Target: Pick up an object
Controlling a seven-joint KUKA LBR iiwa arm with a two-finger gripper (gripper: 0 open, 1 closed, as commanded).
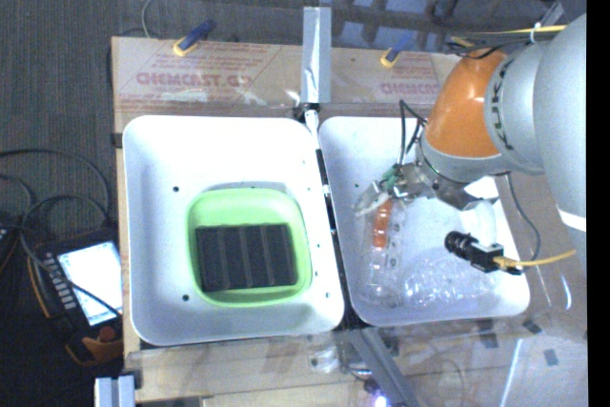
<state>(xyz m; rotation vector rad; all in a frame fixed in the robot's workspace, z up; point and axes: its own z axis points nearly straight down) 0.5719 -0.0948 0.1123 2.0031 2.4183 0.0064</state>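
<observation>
Although the hand (404, 184) hangs low over the right bin (348, 143), the wrist above covers it, so I cannot tell whether it is released or clenched, and I see nothing grasped in it. The nearest thing to pick is a clear bottle (381, 232) with orange inside. It lies on its side toward 9 o'clock in that bin, its upper end just beside the hand, at the hand's 7 o'clock. Crumpled clear plastic (434, 286) lies at 6 o'clock in the same bin, near the bottle's lower end. In the left bin (152, 167) a green tray (250, 202) with dark slats sits toward 6 o'clock, well apart from the arm (462, 114).

Several things could spoil the try, as I judge it. A bottle on its side is round and slick, so a grip set off its middle may squeeze it out or roll it away. It also lies close to the bin wall at 9 o'clock, where the hand could strike the rim. A descent drifting toward 6 o'clock might catch the loose plastic instead.
</observation>
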